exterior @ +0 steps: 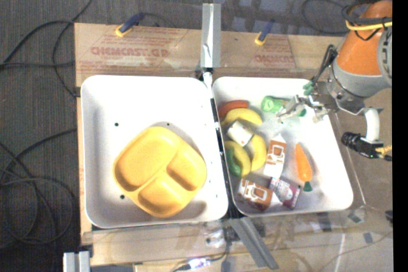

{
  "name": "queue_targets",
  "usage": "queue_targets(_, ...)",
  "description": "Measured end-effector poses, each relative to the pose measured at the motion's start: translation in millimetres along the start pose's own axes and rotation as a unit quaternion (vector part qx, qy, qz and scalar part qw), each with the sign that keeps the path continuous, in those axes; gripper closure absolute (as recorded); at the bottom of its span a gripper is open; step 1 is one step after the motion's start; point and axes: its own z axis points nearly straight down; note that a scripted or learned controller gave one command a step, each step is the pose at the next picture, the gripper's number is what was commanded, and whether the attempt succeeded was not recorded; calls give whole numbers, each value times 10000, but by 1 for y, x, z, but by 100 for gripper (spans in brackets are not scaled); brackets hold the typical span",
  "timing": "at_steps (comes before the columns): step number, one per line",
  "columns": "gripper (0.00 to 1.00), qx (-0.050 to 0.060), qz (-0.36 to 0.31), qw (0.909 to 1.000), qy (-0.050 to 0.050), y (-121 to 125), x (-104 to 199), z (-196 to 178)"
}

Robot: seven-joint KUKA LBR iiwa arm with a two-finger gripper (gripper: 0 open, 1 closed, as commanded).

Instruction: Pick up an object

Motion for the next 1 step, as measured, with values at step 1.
queue_targets(1,0,-2,306,9995,0,-62,-7,82)
